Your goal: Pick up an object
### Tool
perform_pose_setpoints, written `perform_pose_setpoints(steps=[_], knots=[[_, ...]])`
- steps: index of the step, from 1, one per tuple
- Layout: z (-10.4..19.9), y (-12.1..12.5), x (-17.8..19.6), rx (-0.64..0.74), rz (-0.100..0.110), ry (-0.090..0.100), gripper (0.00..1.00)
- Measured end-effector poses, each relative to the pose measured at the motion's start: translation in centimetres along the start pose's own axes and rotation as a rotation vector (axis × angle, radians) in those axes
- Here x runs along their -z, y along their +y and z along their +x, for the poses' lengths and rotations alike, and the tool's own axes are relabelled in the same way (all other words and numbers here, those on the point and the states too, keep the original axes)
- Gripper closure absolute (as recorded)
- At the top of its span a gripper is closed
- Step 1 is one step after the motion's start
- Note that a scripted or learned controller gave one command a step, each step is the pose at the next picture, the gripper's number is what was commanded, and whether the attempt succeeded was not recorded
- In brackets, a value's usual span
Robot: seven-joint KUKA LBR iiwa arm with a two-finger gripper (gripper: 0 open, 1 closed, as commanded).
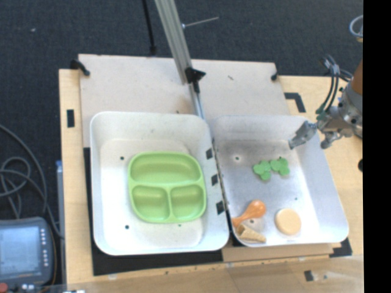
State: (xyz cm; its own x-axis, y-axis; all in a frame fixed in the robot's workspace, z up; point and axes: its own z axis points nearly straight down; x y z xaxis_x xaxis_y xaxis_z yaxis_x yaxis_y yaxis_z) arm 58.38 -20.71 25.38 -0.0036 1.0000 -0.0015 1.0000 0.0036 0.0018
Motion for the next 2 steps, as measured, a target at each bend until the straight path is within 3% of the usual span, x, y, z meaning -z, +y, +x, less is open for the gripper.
perform_pose_setpoints(steps=[1, 2], knots=[[0.0, 0.0, 0.0, 0.001, 0.000, 0.000, 0.00], [0.0, 0.6, -4.4, -0.001, 0.004, 0.000, 0.00]])
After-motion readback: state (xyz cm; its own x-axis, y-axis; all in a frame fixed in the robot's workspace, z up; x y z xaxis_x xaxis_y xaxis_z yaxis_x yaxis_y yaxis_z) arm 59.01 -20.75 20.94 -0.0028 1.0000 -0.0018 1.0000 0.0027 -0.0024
